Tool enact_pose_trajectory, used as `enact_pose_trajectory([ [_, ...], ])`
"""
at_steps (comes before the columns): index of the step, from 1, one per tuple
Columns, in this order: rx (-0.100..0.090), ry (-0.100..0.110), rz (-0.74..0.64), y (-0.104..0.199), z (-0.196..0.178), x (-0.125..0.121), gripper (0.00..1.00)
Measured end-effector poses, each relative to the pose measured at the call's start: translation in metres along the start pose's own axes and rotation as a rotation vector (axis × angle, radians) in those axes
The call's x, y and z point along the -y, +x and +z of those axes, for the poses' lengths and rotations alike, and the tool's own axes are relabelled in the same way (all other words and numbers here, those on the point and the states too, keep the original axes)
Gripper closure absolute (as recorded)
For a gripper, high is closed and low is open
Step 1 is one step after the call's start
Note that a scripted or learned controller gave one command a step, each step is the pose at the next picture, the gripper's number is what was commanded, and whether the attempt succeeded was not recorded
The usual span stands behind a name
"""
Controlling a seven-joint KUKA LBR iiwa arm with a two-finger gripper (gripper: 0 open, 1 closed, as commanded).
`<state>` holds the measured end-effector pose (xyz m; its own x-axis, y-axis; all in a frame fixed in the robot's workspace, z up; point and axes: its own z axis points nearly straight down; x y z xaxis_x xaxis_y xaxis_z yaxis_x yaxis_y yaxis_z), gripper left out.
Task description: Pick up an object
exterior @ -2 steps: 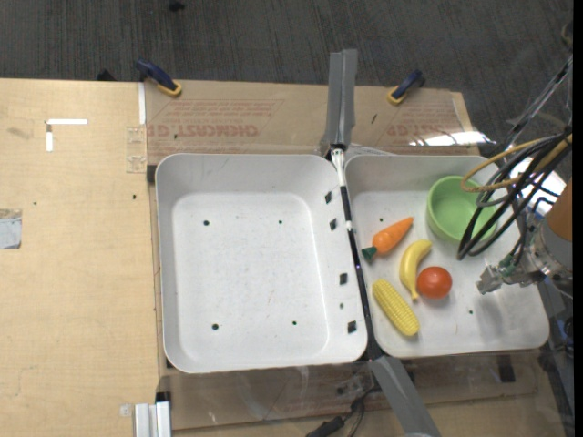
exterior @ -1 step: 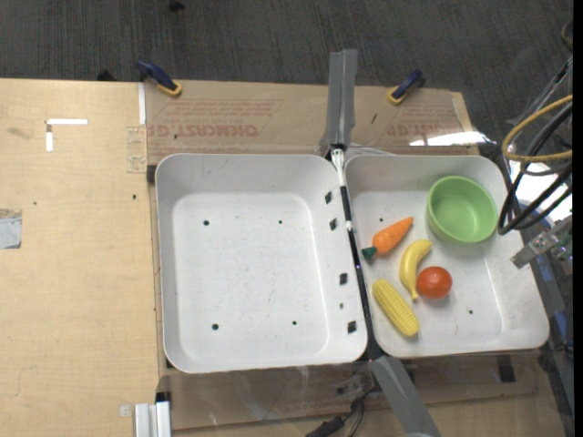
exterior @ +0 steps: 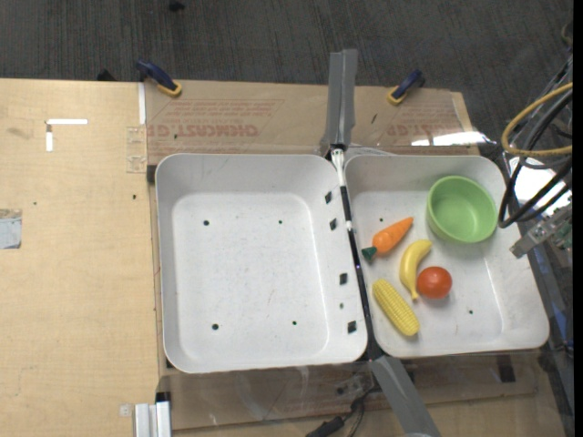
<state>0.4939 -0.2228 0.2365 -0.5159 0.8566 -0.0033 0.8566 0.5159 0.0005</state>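
Everything I could pick sits in the right bin [exterior: 483, 335], the one on the side my arm comes in from. The left bin [exterior: 164, 244] lies beyond it, across the divider.

The biggest piece is the green bowl [exterior: 463, 209]. It stands upright in the far right part of that bin, close to the edge I enter over, so I judge it the shortest reach.

The corn [exterior: 395, 307] lies nearest the front. Its long axis runs from far-left to near-right, and it is well apart from the near wall.

The banana [exterior: 414, 262] lies just beyond the corn, its curve running from far-right down to near-left. Its lower end comes close to the corn's far end.

The carrot [exterior: 393, 235] slants the same way as the banana, with its green top pointing at the divider.

The tomato [exterior: 434, 282] is smallest and touches the banana's right side. A grasp on either would likely nudge the other.

At the right edge there are cables [exterior: 537, 144] and some hardware, and I cannot tell how my claw stands or whether it has anything in it. From that side every object lies to my left, with the bowl first in line.
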Motion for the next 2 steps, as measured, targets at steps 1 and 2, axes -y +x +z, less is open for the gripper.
enact_pose_trajectory([
  [1,0.000,0.000,0.000,0.000,0.000,0.000,0.00],
  [2,-0.003,0.001,-0.060,0.038,0.140,-0.003,0.00],
])
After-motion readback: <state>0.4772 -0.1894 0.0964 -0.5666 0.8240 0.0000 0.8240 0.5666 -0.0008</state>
